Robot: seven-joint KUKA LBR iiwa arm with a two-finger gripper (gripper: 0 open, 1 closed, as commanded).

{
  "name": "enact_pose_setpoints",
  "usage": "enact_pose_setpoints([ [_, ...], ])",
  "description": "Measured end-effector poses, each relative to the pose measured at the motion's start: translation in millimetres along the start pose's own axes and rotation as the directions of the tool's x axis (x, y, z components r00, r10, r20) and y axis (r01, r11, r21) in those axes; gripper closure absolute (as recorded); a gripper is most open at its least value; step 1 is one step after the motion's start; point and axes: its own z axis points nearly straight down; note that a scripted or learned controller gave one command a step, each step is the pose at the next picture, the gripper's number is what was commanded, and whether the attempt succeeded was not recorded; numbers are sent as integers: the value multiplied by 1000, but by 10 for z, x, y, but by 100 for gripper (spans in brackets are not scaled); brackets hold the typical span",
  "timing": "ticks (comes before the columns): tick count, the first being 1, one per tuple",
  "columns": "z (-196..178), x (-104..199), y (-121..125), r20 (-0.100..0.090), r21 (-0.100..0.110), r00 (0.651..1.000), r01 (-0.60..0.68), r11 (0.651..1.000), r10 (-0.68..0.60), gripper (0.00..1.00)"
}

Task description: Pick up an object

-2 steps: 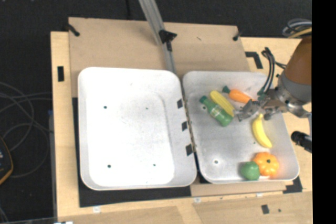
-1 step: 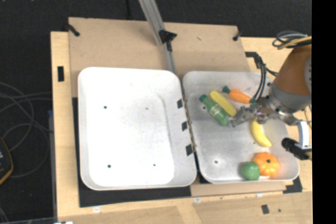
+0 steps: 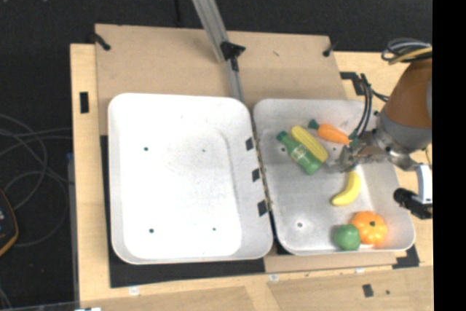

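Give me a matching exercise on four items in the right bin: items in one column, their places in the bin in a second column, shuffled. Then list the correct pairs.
Items:
1. carrot
2. banana
3. orange pumpkin
4. green bottle

Places:
A. near corner of the bin, beside a green round fruit
B. middle of the bin, just below the end effector
C. far side of the bin, above the corn cob
D. nearest the left bin, lying against the corn cob

Pairs: 1-C, 2-B, 3-A, 4-D
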Motion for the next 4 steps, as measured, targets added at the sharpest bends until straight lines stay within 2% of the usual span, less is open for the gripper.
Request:
enact_pose_setpoints([
  [1,-453,-56,67,-2,5,1000,0,1000,0,100],
  [2,-983,-102,-16,-1,5,1000,-1,1000,1,100],
  [3,-959,-109,-16,-2,9,1000,0,1000,0,100],
  [4,-1085,360,90,-4,8,1000,4,1000,-4,100],
])
